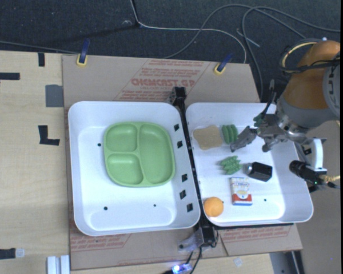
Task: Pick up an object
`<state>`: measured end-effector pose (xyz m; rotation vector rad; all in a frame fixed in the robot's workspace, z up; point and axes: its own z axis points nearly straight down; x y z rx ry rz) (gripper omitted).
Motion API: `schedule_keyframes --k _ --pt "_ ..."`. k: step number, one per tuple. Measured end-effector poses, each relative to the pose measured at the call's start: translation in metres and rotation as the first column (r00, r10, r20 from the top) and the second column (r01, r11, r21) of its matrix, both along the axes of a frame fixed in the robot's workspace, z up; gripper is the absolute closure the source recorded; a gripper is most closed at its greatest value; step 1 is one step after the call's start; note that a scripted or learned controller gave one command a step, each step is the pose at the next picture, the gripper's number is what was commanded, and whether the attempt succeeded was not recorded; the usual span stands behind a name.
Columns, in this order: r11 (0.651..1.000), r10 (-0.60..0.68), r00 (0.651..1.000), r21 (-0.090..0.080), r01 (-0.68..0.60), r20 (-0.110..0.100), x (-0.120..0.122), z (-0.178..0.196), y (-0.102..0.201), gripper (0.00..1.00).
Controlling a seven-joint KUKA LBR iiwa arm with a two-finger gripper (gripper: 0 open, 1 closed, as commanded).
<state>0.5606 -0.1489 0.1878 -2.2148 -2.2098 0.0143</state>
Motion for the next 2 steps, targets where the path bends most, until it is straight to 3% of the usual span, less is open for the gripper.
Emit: schedule_keyframes --k 1,2 --pt "1.0 0.004 1.0 -0.002 -0.004 0.014 0.003 0.008 0.0 0.0" --pt "1.0 0.003 1.0 -0.003 -0.003 0.011 -0.006 -0.051 0.002 0.0"
